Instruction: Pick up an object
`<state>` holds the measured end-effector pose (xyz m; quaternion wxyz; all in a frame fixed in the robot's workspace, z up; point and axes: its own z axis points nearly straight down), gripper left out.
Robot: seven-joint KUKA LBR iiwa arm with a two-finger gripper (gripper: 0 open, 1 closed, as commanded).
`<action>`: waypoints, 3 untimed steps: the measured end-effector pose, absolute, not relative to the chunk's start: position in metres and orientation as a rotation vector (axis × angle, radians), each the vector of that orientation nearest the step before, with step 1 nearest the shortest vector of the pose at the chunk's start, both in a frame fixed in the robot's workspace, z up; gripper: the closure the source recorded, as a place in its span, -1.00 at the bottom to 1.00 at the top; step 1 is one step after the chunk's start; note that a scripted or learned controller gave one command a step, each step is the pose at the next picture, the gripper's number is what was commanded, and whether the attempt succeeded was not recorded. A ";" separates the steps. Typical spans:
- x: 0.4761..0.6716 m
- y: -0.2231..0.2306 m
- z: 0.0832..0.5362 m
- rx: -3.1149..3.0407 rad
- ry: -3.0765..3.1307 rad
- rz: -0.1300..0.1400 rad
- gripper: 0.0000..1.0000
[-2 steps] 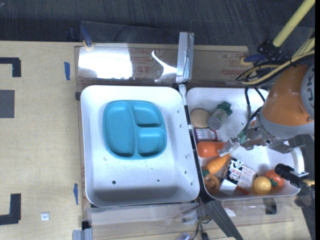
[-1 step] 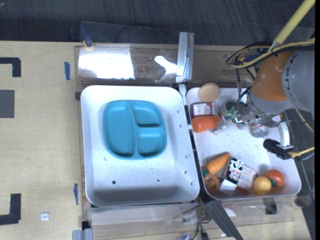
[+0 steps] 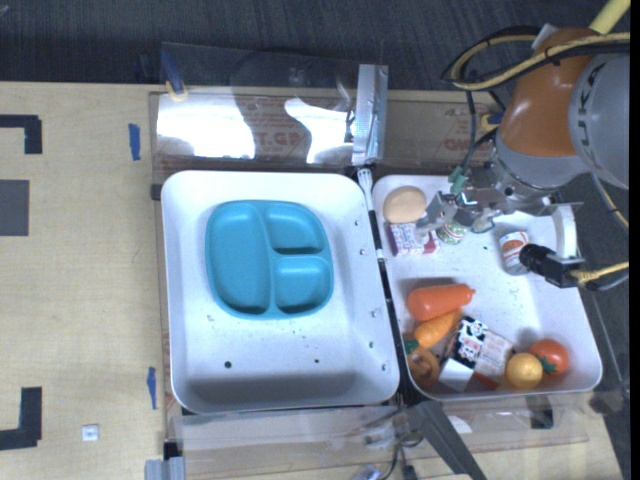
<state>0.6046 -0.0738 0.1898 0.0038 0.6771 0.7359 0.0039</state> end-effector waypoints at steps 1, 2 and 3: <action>0.650 -0.101 0.132 1.980 2.388 0.032 -1.00; 0.642 -0.112 0.106 2.012 2.407 0.005 -1.00; 0.667 -0.186 0.121 1.846 2.532 0.000 -1.00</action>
